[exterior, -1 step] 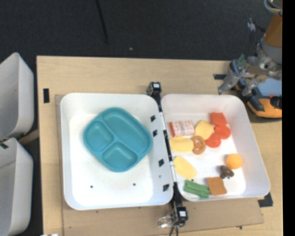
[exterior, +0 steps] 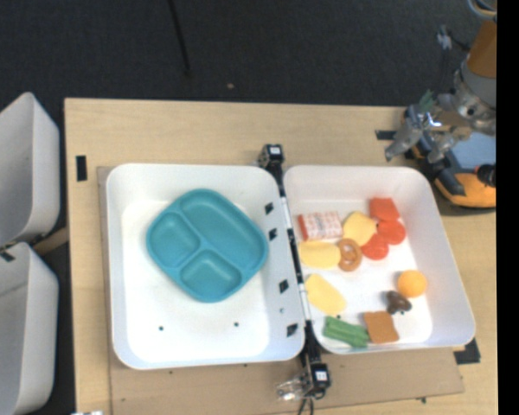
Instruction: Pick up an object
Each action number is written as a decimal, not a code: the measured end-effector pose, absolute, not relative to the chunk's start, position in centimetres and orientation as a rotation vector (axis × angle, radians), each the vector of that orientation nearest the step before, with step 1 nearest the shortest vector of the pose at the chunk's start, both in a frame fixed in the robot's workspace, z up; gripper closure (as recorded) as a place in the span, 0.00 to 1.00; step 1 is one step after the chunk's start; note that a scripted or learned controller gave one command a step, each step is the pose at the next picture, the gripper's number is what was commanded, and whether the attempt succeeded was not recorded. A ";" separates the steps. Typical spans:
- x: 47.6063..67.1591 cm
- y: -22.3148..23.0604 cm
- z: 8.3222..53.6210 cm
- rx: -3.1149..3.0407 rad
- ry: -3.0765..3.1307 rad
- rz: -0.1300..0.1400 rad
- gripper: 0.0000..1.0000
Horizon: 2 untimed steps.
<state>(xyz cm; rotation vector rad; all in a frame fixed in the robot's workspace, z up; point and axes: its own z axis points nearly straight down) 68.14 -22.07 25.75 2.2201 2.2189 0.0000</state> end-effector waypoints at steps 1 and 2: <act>68.8 -21.7 19.9 2.217 2.226 -0.004 0.00; 68.9 -21.5 13.7 2.215 2.228 -0.004 0.00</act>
